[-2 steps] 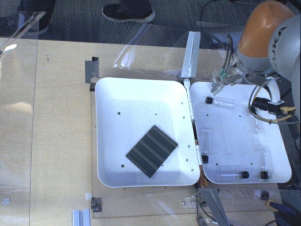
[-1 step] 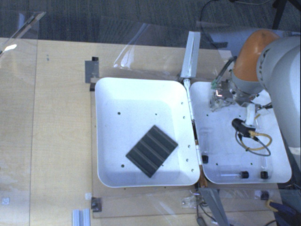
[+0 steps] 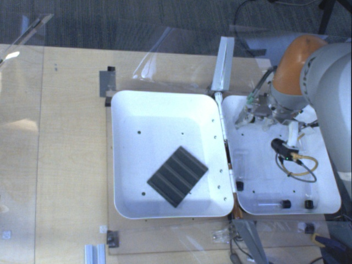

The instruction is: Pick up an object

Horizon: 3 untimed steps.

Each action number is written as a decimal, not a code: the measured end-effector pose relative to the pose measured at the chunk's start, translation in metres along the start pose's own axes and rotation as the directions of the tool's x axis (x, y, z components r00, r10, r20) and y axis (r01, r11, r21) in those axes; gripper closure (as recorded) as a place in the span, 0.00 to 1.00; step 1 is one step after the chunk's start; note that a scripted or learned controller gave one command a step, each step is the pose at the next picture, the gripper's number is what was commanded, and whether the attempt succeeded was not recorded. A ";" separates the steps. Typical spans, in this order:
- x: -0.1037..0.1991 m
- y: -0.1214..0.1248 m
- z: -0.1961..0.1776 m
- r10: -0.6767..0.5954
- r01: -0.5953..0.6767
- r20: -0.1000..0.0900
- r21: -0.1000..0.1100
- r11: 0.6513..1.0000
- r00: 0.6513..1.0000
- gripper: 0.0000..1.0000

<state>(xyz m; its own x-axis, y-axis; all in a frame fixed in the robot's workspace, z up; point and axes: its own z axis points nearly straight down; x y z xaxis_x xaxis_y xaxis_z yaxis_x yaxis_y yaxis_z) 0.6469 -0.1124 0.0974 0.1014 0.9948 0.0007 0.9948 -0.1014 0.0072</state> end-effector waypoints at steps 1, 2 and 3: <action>0.019 0.015 0.010 0.002 -0.002 0.007 0.032 0.999 1.000 0.00; 0.017 0.015 -0.002 -0.003 0.002 0.010 0.035 0.999 1.000 1.00; 0.041 0.020 -0.090 0.230 -0.230 0.000 0.000 0.973 0.973 1.00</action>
<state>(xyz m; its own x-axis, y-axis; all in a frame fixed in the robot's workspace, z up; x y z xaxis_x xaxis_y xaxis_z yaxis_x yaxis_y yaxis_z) 0.6703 -0.0738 0.1872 0.3273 0.9449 0.0025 0.9449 -0.3273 0.0065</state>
